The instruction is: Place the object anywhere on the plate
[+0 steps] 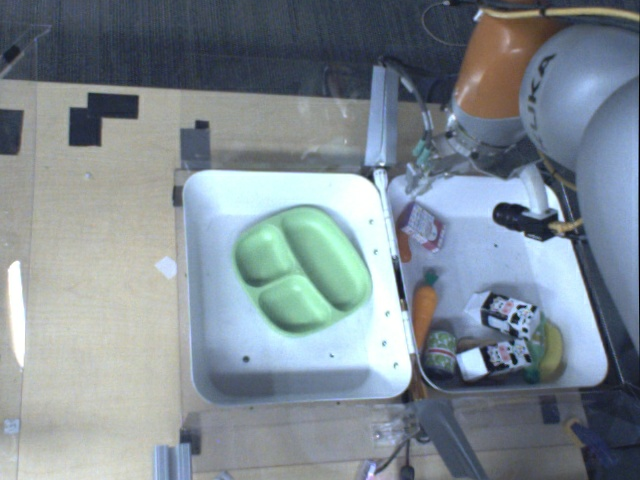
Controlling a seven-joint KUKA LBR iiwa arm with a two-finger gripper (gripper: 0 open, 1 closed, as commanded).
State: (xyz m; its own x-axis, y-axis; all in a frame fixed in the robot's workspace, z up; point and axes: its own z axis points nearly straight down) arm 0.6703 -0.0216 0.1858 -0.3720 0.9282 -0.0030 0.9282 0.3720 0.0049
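A green plate (300,266) with three compartments lies in the left white bin (215,358). My gripper (428,164) hangs over the far left corner of the right bin (580,368), under the orange band of the arm. Just in front of it, a small red and white packet (422,226) lies on the bin floor, apart from the gripper. Nothing rests on the plate.
An orange carrot (425,310) lies along the right bin's left wall. At the near end sit a small can (438,352), two cow-patterned cartons (510,314) (495,358) and a banana (549,352). A black fitting (522,218) juts from the arm.
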